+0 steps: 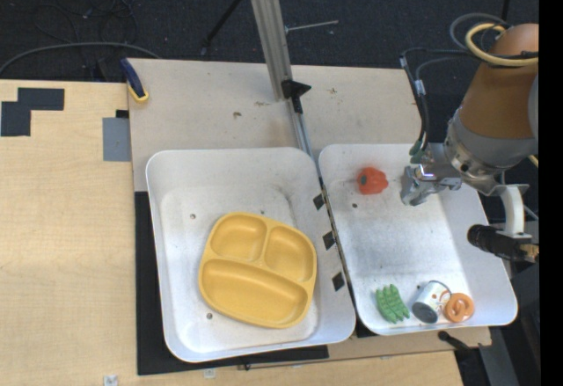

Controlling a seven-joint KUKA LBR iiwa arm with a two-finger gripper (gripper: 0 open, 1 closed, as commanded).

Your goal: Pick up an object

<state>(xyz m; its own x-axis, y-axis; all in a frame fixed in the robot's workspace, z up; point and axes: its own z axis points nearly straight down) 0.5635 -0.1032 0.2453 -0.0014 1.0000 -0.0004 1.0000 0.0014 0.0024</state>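
I see my gripper point(420, 188) near the right bin's point(488, 309) far edge, beside the red toy point(372, 181); I cannot tell its grip.

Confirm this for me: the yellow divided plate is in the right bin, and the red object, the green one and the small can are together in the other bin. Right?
Not quite. The camera view shows the yellow divided plate in the left bin, not the right one. The red object, the green one and the small can are indeed together in the other bin, the right bin.
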